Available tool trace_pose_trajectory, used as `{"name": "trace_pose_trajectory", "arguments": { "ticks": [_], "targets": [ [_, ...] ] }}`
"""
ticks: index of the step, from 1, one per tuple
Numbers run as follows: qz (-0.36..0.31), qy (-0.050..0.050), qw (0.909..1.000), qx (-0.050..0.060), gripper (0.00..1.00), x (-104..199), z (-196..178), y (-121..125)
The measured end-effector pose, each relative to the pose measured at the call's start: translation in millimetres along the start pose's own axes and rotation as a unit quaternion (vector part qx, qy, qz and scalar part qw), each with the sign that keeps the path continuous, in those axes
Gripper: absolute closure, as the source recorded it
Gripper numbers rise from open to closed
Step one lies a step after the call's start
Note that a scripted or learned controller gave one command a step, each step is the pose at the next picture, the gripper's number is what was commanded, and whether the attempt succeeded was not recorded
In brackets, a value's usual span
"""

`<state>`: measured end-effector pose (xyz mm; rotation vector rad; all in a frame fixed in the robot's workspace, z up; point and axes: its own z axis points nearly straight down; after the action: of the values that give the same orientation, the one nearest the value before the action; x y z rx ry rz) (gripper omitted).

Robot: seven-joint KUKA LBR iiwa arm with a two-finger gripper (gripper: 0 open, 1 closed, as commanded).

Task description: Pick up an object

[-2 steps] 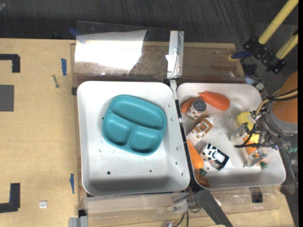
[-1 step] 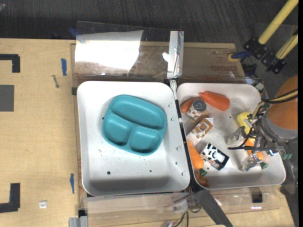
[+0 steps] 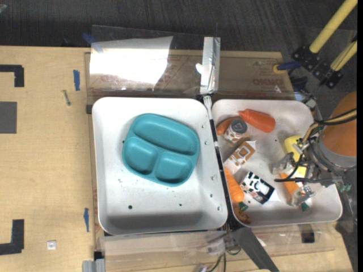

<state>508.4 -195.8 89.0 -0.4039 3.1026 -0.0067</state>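
Observation:
The right bin (image 3: 295, 107) holds several small objects. An orange carrot-shaped toy (image 3: 258, 119) lies at the back, with a small round tub (image 3: 237, 129) beside it. A brown and white packet (image 3: 241, 153) sits mid-bin, and a black and white item (image 3: 258, 187) lies toward the front. Another orange carrot (image 3: 233, 188) rests along the left wall. My gripper (image 3: 294, 175) is low in the bin's right side, amid cables, close to a yellow piece (image 3: 291, 144) and an orange piece (image 3: 289, 190). Whether anything is in its grasp is hidden.
The left bin (image 3: 108, 169) bears a teal divided plate (image 3: 161, 148). A clear plastic sheet (image 3: 130, 67) lies behind the bins. The arm's orange band (image 3: 345, 134) overhangs the right bin's right rim. Yellow bars (image 3: 334, 18) stand at the top right.

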Motion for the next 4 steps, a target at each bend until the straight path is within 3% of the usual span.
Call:
{"name": "trace_pose_trajectory", "arguments": {
  "ticks": [1,2,3,4],
  "targets": [
    [-0.007,-0.001,1.0000,0.000,0.00,7.2,-0.5,40.7],
    [-0.096,-0.003,0.9953,0.000,0.00,8.4,-0.4,29.0],
    [-0.098,-0.009,0.9951,0.003,1.00,3.6,-13.0,29.4],
    [-0.072,-0.002,0.9974,0.001,1.00,-23.9,-182.2,40.7]
  ]
}}
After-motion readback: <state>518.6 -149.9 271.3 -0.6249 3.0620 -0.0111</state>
